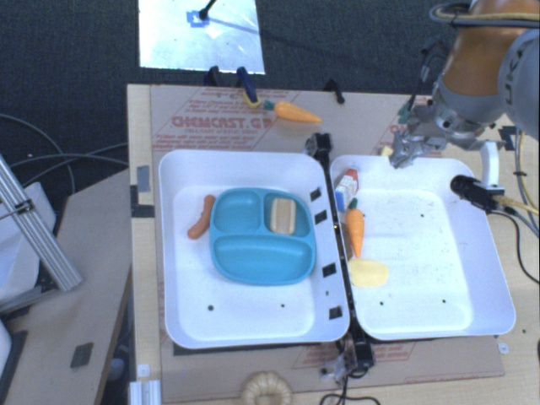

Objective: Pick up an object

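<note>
Hovering tool [403, 157] well apart from carrot [355, 231].

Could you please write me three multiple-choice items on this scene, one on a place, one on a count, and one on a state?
1. Where does the sausage lie?
A. in the right bin
B. in the left bin, left of the blue plate
C. on the cardboard behind the bins

2. How many toy carrots are in view?
A. one
B. two
C. four

3. What is the state of the gripper?
A. above the right bin's far edge, nothing seen between its fingers
B. gripping the yellow piece
C. resting on the plate

Answers: B, it sits in the left bin beside the plate; B, one carrot in the right bin, another on the cardboard; A, no object shows between its fingers.
</note>
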Available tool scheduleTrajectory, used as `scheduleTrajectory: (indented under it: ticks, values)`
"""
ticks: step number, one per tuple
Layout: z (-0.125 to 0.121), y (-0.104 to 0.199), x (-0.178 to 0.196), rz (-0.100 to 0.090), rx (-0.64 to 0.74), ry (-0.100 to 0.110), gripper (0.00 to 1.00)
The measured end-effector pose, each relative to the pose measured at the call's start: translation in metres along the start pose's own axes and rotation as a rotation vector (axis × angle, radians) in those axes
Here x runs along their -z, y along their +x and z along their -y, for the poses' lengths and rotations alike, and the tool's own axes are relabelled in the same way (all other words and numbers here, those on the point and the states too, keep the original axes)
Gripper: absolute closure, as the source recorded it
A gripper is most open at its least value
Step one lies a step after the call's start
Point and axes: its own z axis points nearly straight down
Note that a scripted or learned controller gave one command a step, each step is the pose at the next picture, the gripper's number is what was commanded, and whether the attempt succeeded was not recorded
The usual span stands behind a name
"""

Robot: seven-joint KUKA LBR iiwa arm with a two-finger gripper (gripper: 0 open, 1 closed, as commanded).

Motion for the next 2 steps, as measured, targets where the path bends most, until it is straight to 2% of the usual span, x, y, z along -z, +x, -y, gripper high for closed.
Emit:
scheduleTrajectory:
  ticks: [1, 2]
  values:
    - [0.032, 0.05, 0.002, 0.0, 0.0, 0.001, 1.0]
    - [0.047, 0.101, 0.0, -0.001, 0.0, 0.002, 1.0]
